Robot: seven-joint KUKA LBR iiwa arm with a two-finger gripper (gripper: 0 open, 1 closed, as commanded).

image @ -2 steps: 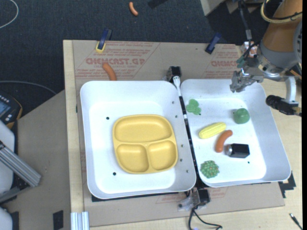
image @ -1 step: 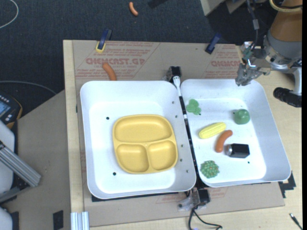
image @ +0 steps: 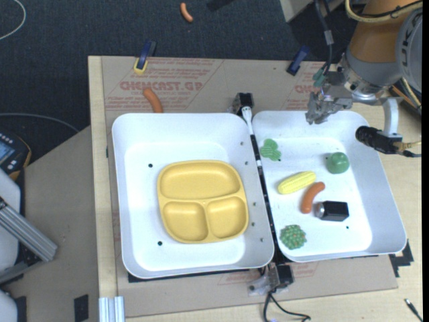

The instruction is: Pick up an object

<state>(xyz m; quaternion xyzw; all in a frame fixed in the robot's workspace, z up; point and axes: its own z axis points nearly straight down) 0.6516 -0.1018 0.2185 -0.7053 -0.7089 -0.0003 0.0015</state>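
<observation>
The gripper [image: 320, 111] hovers over the right bin's [image: 375, 233] far rim, finger state unclear, while the corn cob [image: 296, 182] lies lengthwise left-right, slightly tilted.

2 bins sit side by side on the surface [image: 100, 180], touching along their inner edges. The left bin [image: 134, 146] holds a 3-compartment tray [image: 201, 200] near its middle. In the right bin [image: 375, 200], a leafy piece [image: 270, 149] lies at the rear left, a round fruit [image: 337, 162] at the rear right, a corn cob [image: 296, 181] between them toward the front, a sausage [image: 312, 196] just beside the cob, a small box [image: 333, 210] touching the sausage's right, and a broccoli [image: 292, 236] at the front left. The gripper [image: 320, 113] hangs over that bin's rear edge.
</observation>
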